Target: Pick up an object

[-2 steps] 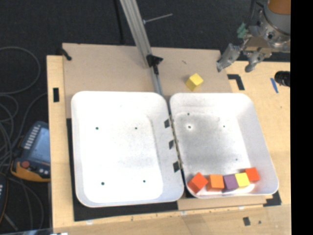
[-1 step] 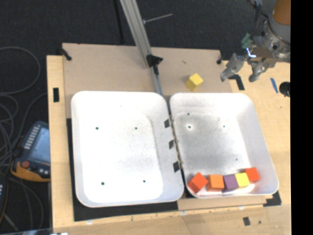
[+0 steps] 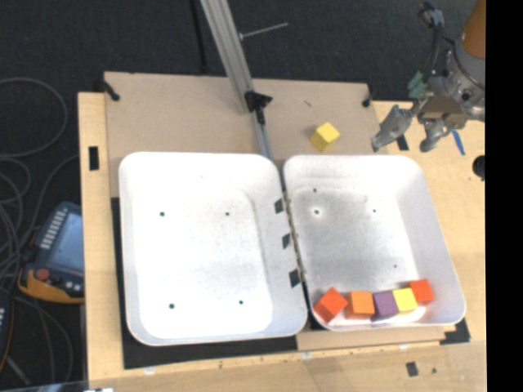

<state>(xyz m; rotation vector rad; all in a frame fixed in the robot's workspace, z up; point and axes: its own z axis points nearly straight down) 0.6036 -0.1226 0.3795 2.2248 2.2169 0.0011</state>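
With gripper point(image 3: 411, 140) at upper right, fingers spread, nothing held, cube row point(image 3: 374, 302) lies well below, toward frame bottom, in right bin point(image 3: 425, 211).

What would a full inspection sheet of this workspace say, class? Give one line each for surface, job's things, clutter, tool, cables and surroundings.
Surface: wooden bench bearing a brown board and two white bins, left bin and right bin.
Job's things: five blocks in a row along the right bin's near wall: red-orange block, orange block, purple block, yellow block, red block.
Clutter: yellow cube on the board, outside the bins.
Tool: tool open, holding nothing, beyond the right bin's far corner.
Cables: black cables left of the bench.
Surroundings: metal pole; handheld pendant; dark floor.
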